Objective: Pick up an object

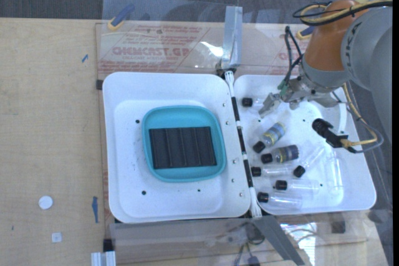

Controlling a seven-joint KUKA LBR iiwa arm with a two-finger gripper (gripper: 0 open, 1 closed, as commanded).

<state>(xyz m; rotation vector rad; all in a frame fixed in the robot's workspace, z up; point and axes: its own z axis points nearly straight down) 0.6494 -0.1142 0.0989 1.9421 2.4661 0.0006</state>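
My gripper hangs over the back of the right bin, open, with nothing between its fingers. Just in front of it lies a small silver vial with a yellow and blue label. A dark vial with a yellow band rests a little nearer the bin's middle. Clear tubes with black caps lie toward the front. Several loose black caps are scattered about, one left of the gripper and one near the dark vial.
The left bin holds a teal tray with a black ribbed insert. A divider runs between the bins. A clear sheet and a metal bracket stand behind them. The arm's grey body looms over the right bin's back right.
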